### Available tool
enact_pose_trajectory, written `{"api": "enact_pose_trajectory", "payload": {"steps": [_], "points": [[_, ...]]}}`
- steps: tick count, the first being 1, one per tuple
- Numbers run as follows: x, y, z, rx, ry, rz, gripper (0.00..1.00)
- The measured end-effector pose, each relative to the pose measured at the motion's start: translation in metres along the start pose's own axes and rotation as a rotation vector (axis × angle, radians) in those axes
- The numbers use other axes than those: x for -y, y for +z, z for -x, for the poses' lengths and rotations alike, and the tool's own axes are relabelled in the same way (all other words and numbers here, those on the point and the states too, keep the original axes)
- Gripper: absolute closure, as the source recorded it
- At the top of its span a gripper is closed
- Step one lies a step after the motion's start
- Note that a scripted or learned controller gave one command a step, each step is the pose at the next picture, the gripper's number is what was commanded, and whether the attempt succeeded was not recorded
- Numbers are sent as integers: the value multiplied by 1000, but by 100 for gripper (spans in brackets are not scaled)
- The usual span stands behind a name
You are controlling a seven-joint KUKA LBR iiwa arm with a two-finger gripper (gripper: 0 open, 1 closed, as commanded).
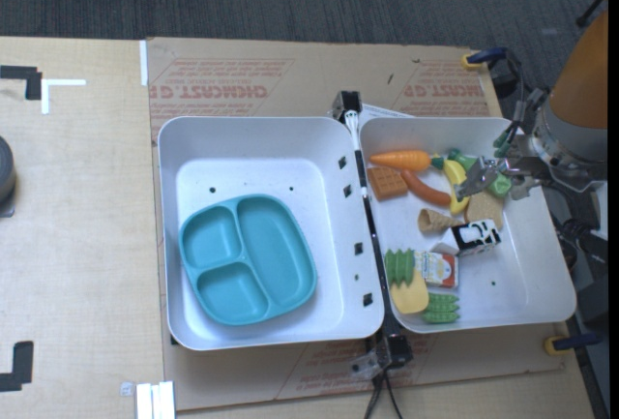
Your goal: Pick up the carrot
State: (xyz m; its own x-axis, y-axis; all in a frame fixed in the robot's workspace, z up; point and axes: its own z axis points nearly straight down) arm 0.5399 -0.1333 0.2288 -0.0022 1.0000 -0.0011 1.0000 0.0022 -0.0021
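Bench: pale wood surface with a brown cardboard sheet (261, 78) under two white bins.
Left bin (193, 141): contains a teal divided plate (248, 258).
Right bin (527, 296): contains assorted toy food.
Carrot (401, 159): orange, tapered body with a small green top; lies near the right bin's far left corner, just beyond a waffle piece (386, 182) and a sausage (426, 187).
Carrot axis: roughly left-right across the view; narrow tip toward the divider, green end toward the banana (455, 177).
Gripper (486, 177): low over the bin's right part, among green and yellow pieces, apart from the carrot; finger opening and contents cannot be told.
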Motion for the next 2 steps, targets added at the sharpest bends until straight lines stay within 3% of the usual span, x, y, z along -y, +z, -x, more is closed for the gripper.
{"api": "enact_pose_trajectory", "payload": {"steps": [1,2], "points": [[-76,125,-26,1,-53,3,0],[-109,129,-36,5,178,12,0]]}}
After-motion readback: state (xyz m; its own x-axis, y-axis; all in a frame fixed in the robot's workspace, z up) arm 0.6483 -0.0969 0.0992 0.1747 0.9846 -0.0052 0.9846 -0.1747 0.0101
